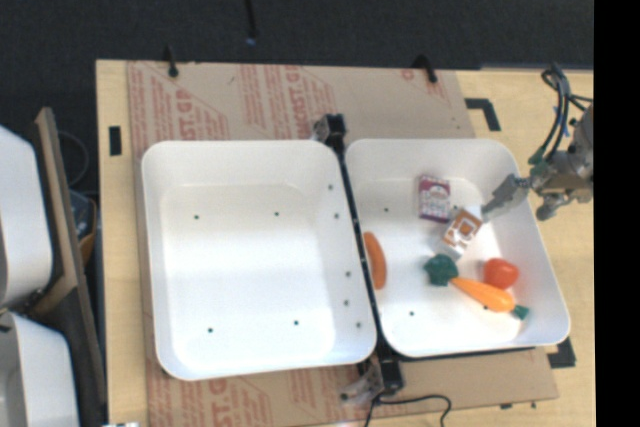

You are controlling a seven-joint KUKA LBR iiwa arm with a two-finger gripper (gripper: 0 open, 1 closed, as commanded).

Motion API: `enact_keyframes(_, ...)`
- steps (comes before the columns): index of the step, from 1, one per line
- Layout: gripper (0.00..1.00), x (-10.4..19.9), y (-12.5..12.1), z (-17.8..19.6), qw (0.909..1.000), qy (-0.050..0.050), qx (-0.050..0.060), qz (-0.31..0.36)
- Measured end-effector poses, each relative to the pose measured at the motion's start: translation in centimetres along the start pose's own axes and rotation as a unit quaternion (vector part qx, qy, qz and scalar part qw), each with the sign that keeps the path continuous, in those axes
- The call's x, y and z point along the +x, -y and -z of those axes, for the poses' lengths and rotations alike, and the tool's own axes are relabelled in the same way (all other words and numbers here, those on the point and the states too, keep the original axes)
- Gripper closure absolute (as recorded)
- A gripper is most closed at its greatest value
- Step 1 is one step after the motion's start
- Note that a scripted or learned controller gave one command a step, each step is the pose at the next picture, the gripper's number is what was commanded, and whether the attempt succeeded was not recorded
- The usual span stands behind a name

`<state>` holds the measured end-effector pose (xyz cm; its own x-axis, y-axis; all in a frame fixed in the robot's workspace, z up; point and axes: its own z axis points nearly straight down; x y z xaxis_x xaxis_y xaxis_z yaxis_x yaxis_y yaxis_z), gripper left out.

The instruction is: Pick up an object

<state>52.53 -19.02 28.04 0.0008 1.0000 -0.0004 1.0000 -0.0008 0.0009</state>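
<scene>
Currently we list one small carton [461, 231] near the right bin's [400, 335] right edge: light, stiff, best grasped across flat sides; tool [520, 197] state: cannot tell.

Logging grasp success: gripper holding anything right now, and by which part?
Nothing held. The gripper sits at the right bin's right edge, apart from the small box nearest it.
</scene>
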Motion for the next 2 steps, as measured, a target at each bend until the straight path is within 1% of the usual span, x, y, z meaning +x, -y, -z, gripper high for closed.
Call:
enact_keyframes(1, 0.00, -1.6, -2.5, -11.3, 1.0000, -0.001, 0.005, 0.000)
enact_keyframes(2, 0.00, 3.7, -4.4, -18.3, 1.0000, -0.001, 0.003, 0.002)
